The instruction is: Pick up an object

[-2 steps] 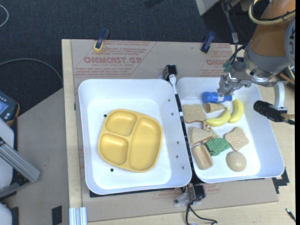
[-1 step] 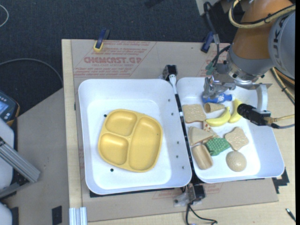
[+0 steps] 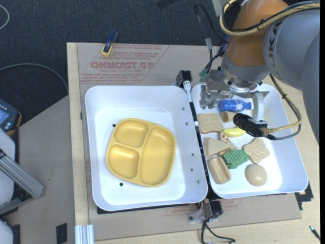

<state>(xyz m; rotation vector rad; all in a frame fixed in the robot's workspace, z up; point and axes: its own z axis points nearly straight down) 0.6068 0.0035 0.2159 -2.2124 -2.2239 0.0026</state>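
Gripper (image 3: 231, 98): low in right bin (image 3: 292, 174); opening and hold impossible to tell
Blue bottle (image 3: 234, 105): partly hidden by it
Arm (image 3: 284, 29): cut off at the frame's right edge

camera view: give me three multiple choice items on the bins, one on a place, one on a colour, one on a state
1. Where does the yellow divided plate lie?
A. in the left bin
B. in the right bin
C. on the bench outside the bins

2. What colour is the knobbly item among the toy foods?
A. red
B. green
C. purple

3. How does the arm's tool stand?
A. raised high over the left bin
B. parked outside both bins
C. low over the far end of the right bin

Answers: 1 A, the plate sits alone in the left bin. 2 B, it is green, beside the tan pieces. 3 C, the tool hangs by the blue item in the right bin.
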